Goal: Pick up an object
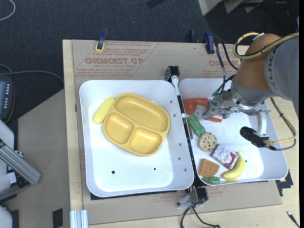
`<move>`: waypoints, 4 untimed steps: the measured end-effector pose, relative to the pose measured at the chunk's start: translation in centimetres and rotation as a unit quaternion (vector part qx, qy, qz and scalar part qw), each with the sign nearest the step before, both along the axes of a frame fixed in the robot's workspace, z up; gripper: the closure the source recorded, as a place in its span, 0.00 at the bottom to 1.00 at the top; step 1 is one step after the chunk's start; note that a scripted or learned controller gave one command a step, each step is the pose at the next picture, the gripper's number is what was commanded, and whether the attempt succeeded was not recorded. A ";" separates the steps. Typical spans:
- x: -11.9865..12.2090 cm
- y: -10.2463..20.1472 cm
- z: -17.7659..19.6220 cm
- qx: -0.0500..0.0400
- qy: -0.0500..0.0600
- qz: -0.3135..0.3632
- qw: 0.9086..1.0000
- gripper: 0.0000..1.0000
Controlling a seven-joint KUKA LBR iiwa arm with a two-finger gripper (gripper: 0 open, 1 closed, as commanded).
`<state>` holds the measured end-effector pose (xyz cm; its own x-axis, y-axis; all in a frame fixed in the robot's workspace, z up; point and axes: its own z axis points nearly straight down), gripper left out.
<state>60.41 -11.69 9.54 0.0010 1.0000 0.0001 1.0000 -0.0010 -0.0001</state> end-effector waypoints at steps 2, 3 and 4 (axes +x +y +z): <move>0.9 0.6 11.7 -0.001 -0.003 0.001 1.000 1.00; 1.0 0.6 13.1 -0.001 -0.002 0.001 1.000 1.00; 0.8 6.7 12.3 0.002 0.001 0.004 1.000 1.00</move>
<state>61.18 -5.01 21.84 -0.0063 1.0000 0.0032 1.0000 0.0063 -0.0022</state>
